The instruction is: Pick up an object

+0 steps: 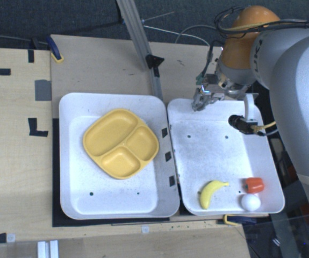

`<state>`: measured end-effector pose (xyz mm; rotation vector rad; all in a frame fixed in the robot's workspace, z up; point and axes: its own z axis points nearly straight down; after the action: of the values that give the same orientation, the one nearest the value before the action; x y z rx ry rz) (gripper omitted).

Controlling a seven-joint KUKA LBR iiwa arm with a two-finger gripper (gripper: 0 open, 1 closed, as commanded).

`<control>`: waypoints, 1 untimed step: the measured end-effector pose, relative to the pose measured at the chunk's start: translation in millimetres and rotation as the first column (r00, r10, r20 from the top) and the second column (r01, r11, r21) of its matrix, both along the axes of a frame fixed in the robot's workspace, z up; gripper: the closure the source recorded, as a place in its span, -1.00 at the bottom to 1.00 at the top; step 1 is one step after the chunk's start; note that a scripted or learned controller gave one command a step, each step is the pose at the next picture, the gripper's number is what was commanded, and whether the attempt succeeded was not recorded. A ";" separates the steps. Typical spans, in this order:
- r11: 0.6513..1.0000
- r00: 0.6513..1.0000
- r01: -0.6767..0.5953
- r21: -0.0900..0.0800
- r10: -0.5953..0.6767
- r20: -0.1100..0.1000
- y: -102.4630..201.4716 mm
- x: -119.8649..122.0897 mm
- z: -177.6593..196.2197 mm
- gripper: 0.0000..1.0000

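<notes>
Two white bins sit side by side on the bench. The left bin holds a yellow divided plate, lying flat toward its upper half, three compartments visible. The right bin holds three small things along its near edge: a banana, an orange block and a white ball. The ball sits just below the block, almost touching it; the banana lies near them to the left, apart from both.

The arm reaches in from the right, its orange band above the wrist. The gripper hangs over the far left corner of the right bin, at or just above the rim. Nothing shows between its fingers. Whether the jaws stand apart or together cannot be told: the fingertips are small, dark and blurred against the bin wall.

All three small things lie well apart from the gripper, at the opposite end of the bin; the plate lies in the other bin, to the gripper's lower left.

A dark fitting with a yellowish cable juts from the arm over the bin's right side; its form is hard to make out. The arm's grey body is cut off by the frame's right side and hides the bin's far right corner. A grey pole slants down from above and ends between the two bins.
</notes>
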<state>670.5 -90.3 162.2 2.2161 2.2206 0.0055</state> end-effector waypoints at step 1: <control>1.000 1.000 0.000 0.000 0.000 0.000 0.2 -0.3 64.3 1.00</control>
<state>670.2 -90.1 226.4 2.2161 2.2201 0.0055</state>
